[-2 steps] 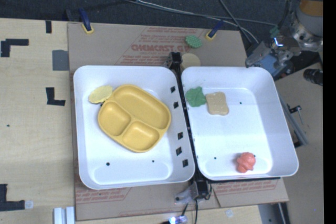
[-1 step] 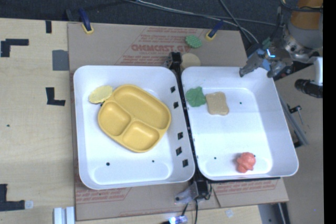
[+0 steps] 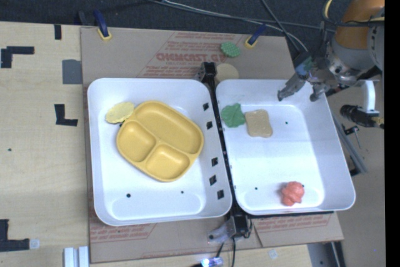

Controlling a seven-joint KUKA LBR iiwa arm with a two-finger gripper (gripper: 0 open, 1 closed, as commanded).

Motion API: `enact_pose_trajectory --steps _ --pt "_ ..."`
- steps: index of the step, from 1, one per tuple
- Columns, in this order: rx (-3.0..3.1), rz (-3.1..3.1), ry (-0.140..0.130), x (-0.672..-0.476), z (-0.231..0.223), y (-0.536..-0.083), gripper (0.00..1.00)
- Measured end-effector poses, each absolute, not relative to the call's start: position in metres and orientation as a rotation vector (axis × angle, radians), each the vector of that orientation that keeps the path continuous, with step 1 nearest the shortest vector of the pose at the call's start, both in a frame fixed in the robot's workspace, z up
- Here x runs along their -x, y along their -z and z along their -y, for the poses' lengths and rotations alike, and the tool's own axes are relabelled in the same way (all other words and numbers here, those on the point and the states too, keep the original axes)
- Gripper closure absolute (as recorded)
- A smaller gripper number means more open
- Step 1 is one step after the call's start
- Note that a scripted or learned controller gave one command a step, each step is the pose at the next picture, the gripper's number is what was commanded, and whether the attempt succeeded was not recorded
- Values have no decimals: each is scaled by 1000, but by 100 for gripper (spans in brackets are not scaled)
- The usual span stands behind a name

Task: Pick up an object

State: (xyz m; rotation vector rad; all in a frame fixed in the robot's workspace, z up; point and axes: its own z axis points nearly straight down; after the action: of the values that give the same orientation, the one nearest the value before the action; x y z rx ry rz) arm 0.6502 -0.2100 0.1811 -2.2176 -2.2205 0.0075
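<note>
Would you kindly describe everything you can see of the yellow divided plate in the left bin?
The yellow divided plate looks like moulded plastic, rounded-square in outline and turned at an angle to the bin walls. Raised ridges split it into three compartments: one large along its upper side and two smaller ones below. It lies flat on the floor of the left bin, right way up, with nothing in its compartments. A small pale yellow piece sits at its upper-left corner, touching or nearly touching its rim.

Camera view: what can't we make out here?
- End effector: dark and small against the bin rim; open or shut cannot be told.
- Arm: cut off by the right edge.
- Green piece beyond the bins: too small to identify.
- Pale piece: partly tucked behind the yellow tray.
</note>
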Motion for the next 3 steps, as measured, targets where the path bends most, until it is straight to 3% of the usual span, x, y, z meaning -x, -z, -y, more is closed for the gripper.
enact_pose_trajectory --steps 1,2,3 --pt "2217 2222 -7 -646 204 -136 0" --pt "2218 2226 -3 -647 204 -149 100" --pt "2223 2227 5 -648 202 -213 100"
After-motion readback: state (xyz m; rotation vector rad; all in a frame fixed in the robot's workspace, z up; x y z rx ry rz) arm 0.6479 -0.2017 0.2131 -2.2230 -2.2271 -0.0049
